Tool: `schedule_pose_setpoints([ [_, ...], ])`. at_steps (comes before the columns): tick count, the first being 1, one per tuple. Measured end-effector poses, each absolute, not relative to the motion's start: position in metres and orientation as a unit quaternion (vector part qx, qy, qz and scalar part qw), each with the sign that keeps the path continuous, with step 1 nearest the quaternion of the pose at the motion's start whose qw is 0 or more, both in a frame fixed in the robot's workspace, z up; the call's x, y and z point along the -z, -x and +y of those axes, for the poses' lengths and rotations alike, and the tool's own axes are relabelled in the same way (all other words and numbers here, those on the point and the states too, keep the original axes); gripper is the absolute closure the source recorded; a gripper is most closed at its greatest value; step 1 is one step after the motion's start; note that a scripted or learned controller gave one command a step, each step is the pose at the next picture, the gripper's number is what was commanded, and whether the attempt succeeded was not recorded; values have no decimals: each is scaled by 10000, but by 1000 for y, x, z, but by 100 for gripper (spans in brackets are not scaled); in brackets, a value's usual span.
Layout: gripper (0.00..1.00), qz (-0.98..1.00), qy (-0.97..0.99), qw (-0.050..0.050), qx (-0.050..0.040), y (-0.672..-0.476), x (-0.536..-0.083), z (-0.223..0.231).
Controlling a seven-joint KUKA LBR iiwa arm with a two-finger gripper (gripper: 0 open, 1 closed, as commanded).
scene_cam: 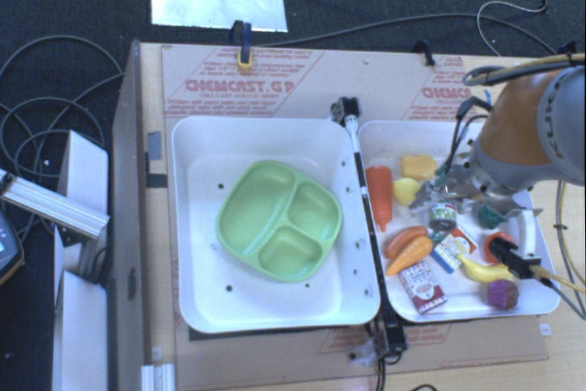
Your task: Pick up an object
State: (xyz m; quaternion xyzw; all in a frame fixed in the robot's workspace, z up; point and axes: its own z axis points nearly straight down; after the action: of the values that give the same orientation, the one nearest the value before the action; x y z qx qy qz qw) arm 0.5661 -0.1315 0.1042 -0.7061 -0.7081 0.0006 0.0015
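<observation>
Nearest the camera edge is the red rectangular carton with a picture on its face (423,290), lying flat at the 6 o'clock edge of the right shallow white bin (540,311). At about 3 o'clock from it sits a small purple knobbly toy fruit (501,294), and just above that a yellow plastic banana (483,269). A small blue-and-white box (446,255) lies at about 1 o'clock from the carton, touching the tip of an orange toy carrot (409,255), with a second, redder curved piece (404,240) right against the carrot's upper side.

Up toward 11 o'clock in that bin there's a long orange-red cylinder (379,194) running along the left wall, a yellow-green round fruit (406,190) beside it, and a yellow-orange chunky block (419,168) just above that. A small round tin with a dark green label (442,218) stands near the middle.

The gripper (441,195) hangs right over that tin and the round fruit, wrist coming in from 3 o'clock. Honestly can't tell whether its fingers are spread or pinched, too much metal clutter there, and nothing visibly sits between them.

The left white bin (206,307) holds a light green plastic tray with three compartments (279,220), tilted, roughly dead centre.
</observation>
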Motion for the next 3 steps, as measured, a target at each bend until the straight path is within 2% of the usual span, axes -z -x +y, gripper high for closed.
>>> schedule_pose_setpoints([
  [1,0,-7072,7070,5,-3,-532,-84,-141],
  [2,0,-7075,7067,6,4,-509,-115,-183],
  [3,0,-7082,7060,5,0,-524,-84,-159],
])
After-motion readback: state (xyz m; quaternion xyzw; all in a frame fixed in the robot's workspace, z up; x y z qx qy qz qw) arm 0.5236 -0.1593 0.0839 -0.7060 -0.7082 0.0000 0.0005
